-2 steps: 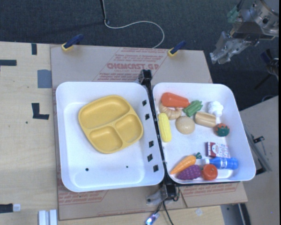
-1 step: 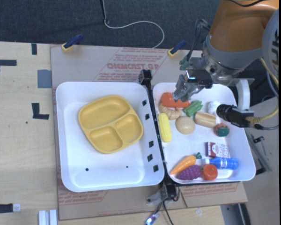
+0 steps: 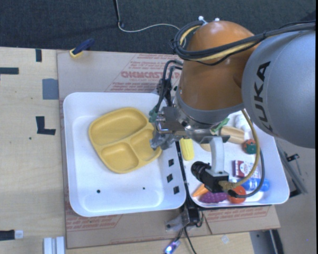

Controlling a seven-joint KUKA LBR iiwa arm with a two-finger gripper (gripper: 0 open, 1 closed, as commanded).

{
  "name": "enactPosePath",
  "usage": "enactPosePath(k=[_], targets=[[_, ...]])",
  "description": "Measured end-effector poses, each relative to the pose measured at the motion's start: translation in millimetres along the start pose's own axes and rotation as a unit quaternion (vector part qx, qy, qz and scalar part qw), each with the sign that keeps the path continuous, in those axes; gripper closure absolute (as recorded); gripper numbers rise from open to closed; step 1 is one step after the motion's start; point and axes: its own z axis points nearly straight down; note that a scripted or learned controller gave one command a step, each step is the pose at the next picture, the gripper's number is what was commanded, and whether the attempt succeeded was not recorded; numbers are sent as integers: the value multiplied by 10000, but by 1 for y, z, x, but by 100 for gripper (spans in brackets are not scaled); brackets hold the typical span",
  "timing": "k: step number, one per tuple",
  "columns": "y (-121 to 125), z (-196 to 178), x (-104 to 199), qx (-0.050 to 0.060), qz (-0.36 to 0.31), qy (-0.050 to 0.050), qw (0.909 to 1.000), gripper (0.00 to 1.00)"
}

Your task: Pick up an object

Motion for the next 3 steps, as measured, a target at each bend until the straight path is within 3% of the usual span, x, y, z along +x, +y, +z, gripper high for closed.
enactPosePath(k=[1,2,3], targets=[[3,44,-17,-21,71,-17,10000,100],[4,42,-16,-45,62,-9,10000,0],[3,32,-16,-36,54,-11,10000,100]])
